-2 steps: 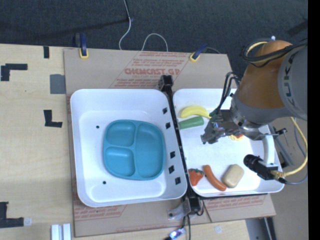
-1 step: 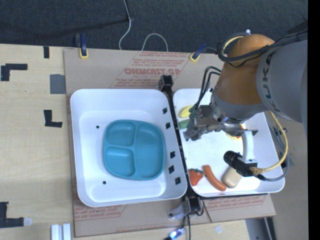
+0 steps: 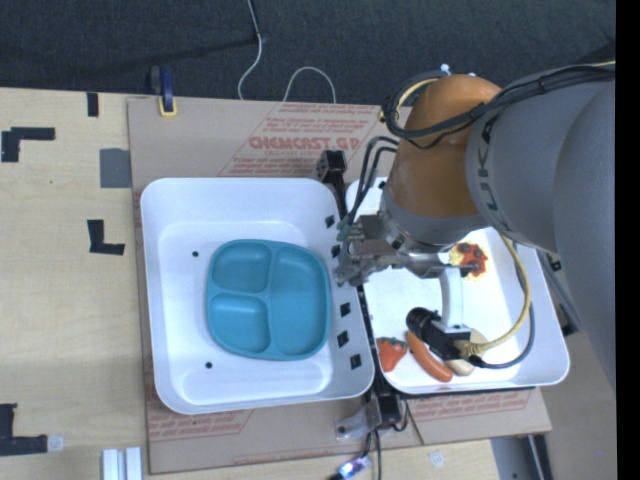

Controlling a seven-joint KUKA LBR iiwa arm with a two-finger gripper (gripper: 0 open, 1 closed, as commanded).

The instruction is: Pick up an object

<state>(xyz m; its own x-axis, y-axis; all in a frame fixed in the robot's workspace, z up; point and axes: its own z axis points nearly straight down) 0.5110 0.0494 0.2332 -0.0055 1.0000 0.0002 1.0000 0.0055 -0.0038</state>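
Sausage-shaped toy (image 3: 432, 362), orange-red and long, is what I would go for. It lies in the right bin (image 3: 535, 353), below my gripper (image 3: 355, 258) in the camera view and off to its right, close to that bin's near wall. My gripper hangs over the seam between the two bins, and I cannot tell whether it is spread or pressed together.

I judge the toy light and fairly stiff, likely smooth plastic, with a rounded body that could roll or squirt out of a poor pinch. The best hold looks to be across its narrow middle, square to its length. A small orange piece (image 3: 392, 352) sits just beside its left end, on the side nearer my gripper, so I should not come down there. A red and yellow thing (image 3: 468, 258) lies well to my gripper's right. The teal plate (image 3: 268, 300) lies to its left, in the left bin (image 3: 165, 218).
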